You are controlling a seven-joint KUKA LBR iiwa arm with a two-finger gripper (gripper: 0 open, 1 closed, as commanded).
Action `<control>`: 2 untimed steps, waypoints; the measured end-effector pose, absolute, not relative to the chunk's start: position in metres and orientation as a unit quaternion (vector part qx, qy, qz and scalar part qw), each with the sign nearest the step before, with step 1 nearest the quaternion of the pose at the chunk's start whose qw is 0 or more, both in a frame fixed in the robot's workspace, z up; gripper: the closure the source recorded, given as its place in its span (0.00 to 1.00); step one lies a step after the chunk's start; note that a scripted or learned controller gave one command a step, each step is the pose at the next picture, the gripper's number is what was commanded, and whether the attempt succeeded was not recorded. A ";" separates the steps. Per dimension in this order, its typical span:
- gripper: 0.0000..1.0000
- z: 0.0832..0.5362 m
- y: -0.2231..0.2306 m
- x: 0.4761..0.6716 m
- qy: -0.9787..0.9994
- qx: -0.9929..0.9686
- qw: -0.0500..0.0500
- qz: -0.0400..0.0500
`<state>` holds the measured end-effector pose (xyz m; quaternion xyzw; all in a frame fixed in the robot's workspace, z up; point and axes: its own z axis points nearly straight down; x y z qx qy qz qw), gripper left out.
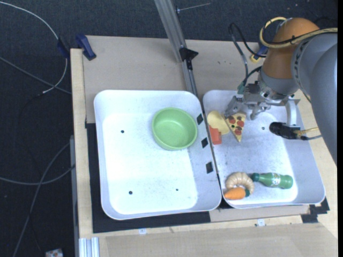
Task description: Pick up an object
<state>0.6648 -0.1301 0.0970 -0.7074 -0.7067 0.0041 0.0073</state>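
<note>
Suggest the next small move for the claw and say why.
Probably lower a little straight onto the pizza slice. The claw hovers at the slice's upper end in the right bin, and nothing shows between its fingers yet. I can't tell how wide they stand.

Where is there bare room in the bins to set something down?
Left bin: bare floor left of and below the green bowl. Right bin: a bare patch between pizza slice and green bottle. Crowded near the gripper and croissant.

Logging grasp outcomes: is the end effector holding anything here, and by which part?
Cannot be told. The end effector sits directly over the pizza slice at its wide crust end in the right bin, but the view doesn't show the slice gripped.
</note>
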 end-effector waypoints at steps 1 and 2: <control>1.00 0.115 -0.130 0.668 -0.707 -0.708 0.004 0.001; 1.00 0.161 -0.127 0.669 -0.707 -0.707 -0.002 -0.002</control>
